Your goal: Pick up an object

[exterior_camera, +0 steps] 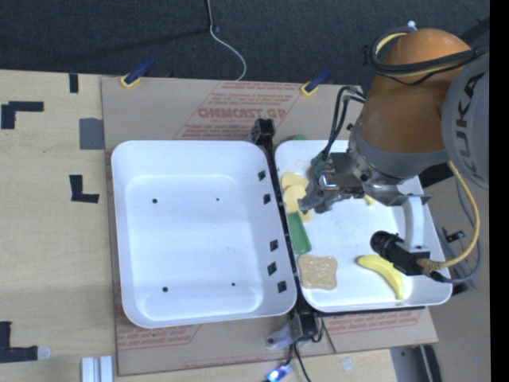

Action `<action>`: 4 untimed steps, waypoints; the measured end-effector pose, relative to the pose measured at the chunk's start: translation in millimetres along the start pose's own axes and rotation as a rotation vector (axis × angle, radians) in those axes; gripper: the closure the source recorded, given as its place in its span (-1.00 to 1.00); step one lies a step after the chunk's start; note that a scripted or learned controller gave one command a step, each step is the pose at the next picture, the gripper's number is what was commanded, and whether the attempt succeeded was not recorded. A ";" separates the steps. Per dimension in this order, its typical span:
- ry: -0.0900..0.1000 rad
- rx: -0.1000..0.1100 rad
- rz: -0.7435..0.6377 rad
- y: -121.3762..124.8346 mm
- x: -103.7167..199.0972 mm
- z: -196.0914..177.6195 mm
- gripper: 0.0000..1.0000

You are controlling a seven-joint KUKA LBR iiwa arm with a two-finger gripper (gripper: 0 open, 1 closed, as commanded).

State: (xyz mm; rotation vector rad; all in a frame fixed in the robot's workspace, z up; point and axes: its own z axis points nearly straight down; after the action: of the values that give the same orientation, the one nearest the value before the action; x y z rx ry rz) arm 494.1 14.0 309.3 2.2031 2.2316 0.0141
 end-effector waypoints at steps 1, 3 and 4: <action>-0.003 -0.005 0.009 41.3 -0.8 -118.0 1.00; -0.005 0.010 0.015 88.1 -83.2 -224.2 1.00; -0.005 0.011 0.018 105.3 -152.8 -223.9 1.00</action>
State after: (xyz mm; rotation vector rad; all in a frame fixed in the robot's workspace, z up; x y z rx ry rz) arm 599.0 -138.0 533.9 2.2256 2.2151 -0.0037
